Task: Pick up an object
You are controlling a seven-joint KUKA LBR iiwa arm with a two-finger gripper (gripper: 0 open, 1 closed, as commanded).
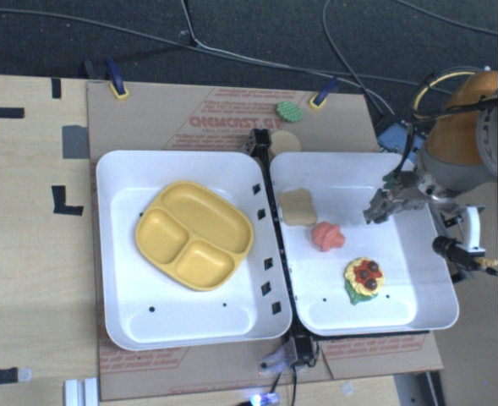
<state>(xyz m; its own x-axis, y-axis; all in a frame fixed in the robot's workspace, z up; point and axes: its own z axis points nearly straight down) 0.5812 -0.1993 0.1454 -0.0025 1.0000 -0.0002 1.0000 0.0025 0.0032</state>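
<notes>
My hand (382,210) hovers over the right bin (418,311), grip state unclear, holding nothing visible; pink toy (327,237) and tan piece (298,206) lie unpicked.

Pink lump (327,237) mid right bin (426,311)

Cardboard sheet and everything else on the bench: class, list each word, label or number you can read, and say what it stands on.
"CHEMCAST" is my best reading of the red print on the cardboard behind the left bin; it is blurred.
Smaller red print beside and below it: too blurred to read.
Faint red print on the cardboard's front edge: unreadable.
</notes>
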